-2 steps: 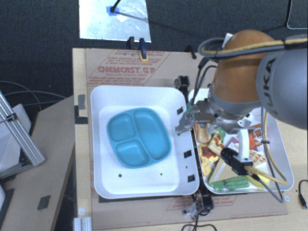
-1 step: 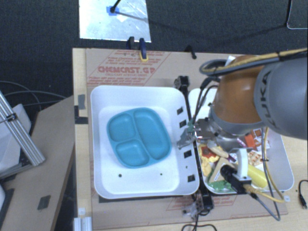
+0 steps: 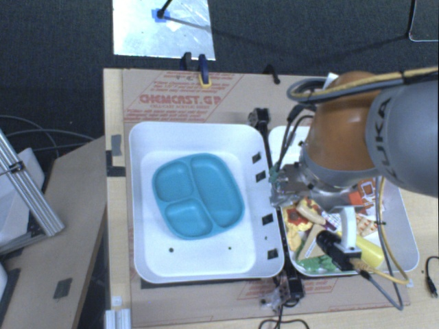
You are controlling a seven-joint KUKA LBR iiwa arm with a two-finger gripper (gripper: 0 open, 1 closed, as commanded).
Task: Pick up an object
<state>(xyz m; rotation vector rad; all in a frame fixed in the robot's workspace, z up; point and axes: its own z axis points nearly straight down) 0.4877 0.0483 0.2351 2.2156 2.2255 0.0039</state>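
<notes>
Gripper hangs low over the left side of the right bin, under the arm's grey and orange wrist. The wrist hides it, so I cannot tell whether it is wide or closed. Just beneath and beside it lies the heap of small objects to pick from, with a green piece at the near edge. The left bin holds a blue divided plate. The reach looks made, but nothing is visibly grasped. Grasp and lift remain.
</notes>
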